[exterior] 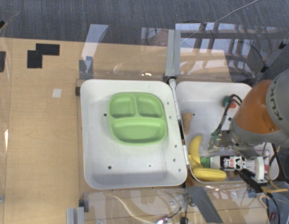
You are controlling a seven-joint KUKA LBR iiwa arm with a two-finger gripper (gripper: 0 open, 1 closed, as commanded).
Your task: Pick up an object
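The hand [218, 141] hangs low in the right bin [200, 94], just right of two bananas [196, 149]; whether it grips anything, I cannot tell. A green plate [137, 117] lies in the left bin [95, 139].

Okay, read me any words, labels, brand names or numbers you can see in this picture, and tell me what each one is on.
"KU": black letters on the arm, on the grey casing above the orange band; the rest is cut off at the picture's edge.
Label on the bottle lying in the right bin: black and red print, too small and blurred to read.
Black block shapes on the bench: patterns, not letters.
Green plate: no text.
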